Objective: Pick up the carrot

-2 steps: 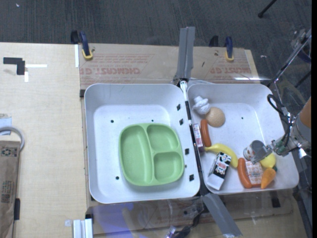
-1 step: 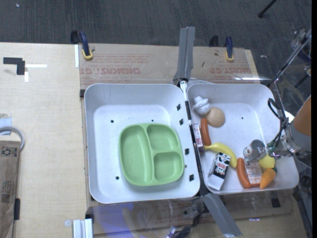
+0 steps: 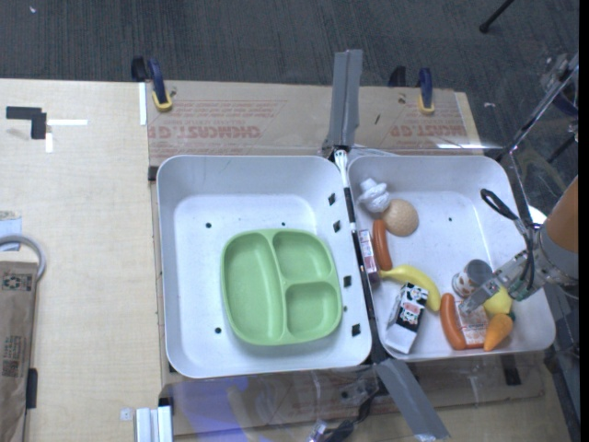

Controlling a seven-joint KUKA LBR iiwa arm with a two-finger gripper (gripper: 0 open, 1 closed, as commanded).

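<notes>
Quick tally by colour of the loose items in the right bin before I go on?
Orange or red: 3 - carrot, sausage, sausage
Yellow: 2 - banana, small yellow piece by the tool
White: 1 - knobbly piece
Tan: 1 - round ball
Black and white: 1 - carton
Grey: 1 - can
Total: 9

The arm [image 3: 563, 247] is cut off by the right edge, so most of its body is out of sight. The hand [image 3: 483, 295] is small and blurred, and I cannot tell if it is open. It covers part of a yellow thing [image 3: 498, 303] just above the carrot [image 3: 497, 331]. On the surface [image 3: 74, 247], a brown paper bag [image 3: 17, 339] is cut by the left edge. The print on the small carton [image 3: 409, 316] is too small to read.
</notes>
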